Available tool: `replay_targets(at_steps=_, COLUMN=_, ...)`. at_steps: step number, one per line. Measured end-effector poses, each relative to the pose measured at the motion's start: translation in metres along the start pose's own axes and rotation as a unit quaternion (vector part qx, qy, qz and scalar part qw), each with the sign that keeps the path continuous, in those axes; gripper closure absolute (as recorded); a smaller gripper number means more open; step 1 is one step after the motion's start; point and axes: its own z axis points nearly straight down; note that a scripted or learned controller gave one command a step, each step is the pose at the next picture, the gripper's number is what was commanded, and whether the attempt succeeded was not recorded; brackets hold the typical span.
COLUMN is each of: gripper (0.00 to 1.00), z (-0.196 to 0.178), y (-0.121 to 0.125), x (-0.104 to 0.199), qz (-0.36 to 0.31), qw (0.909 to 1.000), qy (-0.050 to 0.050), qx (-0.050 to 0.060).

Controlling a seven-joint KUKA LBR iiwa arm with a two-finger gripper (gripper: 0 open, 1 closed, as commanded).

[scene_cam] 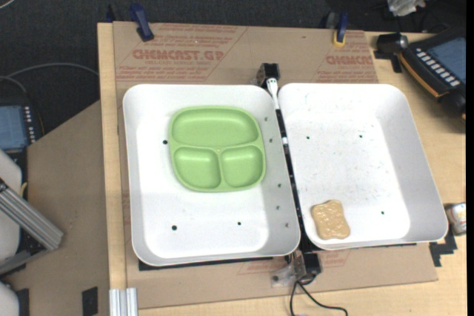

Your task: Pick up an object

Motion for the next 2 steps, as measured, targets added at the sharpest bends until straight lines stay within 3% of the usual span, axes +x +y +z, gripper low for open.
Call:
replay_targets(at_steps=1, gripper=1.0, z=0.086, y=-0.065, x=0.038, qz=0.0, qw=0.9999, qy=0.003, qx=0.017)
replay_targets(at_steps=2, gripper=1.0, z=-0.064, y=-0.031, x=0.011, qz=0.001, qw=1.0, qy=-0.001, qx=0.001)
